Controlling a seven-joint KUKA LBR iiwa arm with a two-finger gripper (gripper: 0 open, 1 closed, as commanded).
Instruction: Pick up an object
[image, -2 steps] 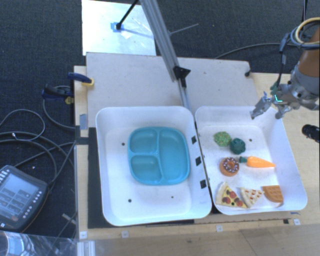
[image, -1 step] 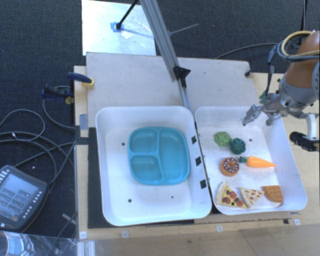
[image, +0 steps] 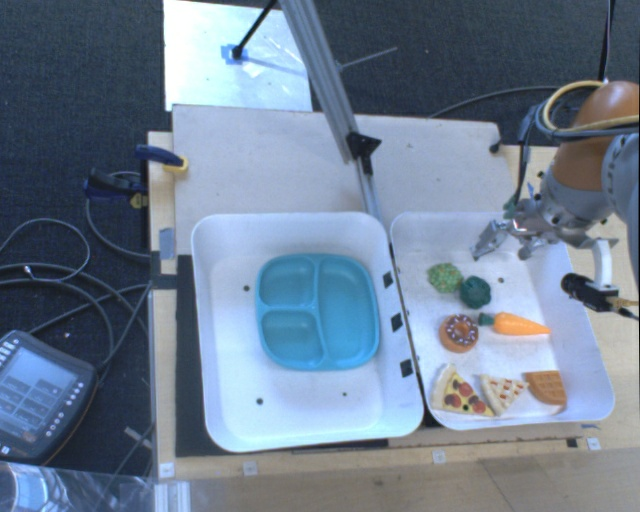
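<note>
1. Here, start at the gripper (image: 492, 240): its two metal fingers are spread apart with nothing between them, poised over the upper part of the right bin (image: 590, 345), above bare white floor.
2. Taking the toy donut (image: 460, 332) as your landmark, the gripper sits well above it and slightly to the right; no toy touches the fingers.
3. Nearest to the gripper are the light green broccoli toy (image: 444, 277) and the dark green one (image: 475, 292), both just above the donut and nearly touching each other.
4. The toy carrot (image: 519, 324) lies just right of the donut; two pizza slices (image: 480, 391) and a waffle piece (image: 546, 387) lie below it.
5. Left of the donut, across the bin walls, the left bin (image: 225, 400) holds a teal divided plate (image: 317, 310).
6. Your risk, as I judge it: the two green toys crowd each other, so a descent there could knock one aside or pinch both. A straight drop from here would likely close on nothing.
</note>
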